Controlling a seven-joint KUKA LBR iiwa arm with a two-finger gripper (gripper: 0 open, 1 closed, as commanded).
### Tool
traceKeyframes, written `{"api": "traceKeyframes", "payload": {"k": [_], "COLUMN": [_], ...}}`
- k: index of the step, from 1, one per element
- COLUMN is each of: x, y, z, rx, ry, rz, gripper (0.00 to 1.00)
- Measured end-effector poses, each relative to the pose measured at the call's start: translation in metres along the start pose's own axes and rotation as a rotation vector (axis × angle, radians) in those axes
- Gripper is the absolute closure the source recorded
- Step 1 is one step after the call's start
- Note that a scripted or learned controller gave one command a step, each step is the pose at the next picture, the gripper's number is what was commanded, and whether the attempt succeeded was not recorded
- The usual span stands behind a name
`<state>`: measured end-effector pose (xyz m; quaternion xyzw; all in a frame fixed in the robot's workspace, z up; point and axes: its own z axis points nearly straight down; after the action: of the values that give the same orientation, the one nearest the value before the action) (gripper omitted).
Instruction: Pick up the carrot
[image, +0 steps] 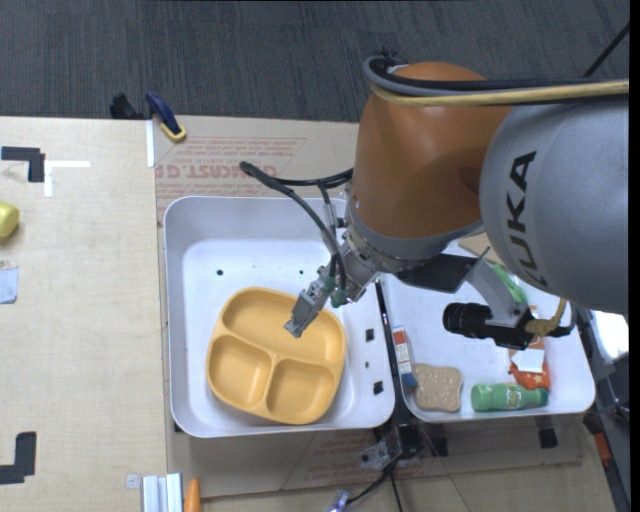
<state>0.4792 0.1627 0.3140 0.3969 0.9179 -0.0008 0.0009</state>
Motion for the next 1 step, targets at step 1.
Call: {"api": "traceKeyframes", "payload": {"k": [1], "x": [0.0120], "y": [0.0097], "z": [0.1954], "rx": [0.001], "ry": [0.002], "rz": [-0.015], "gripper": [0.00]}}
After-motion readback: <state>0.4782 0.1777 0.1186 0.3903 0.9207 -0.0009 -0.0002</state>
